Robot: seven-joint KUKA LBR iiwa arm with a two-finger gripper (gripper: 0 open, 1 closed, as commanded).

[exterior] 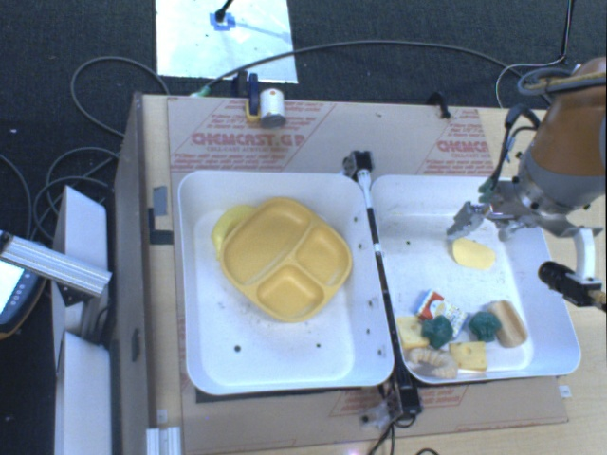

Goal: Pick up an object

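Hovering over the right bin [555, 282], the gripper [479, 218] sits just above the yellow disc [473, 253], fingers spread and holding nothing. It looks like the approach step (the pile [455, 335] lies nearer the front). Next comes a short drop, then closing.

My arm [569, 140] runs off the right edge. Left of it, my fingers [467, 221] blur together. The tray [285, 256] hides most of a yellow plate [226, 226]. The pile [446, 335] below my arm is too small to sort.
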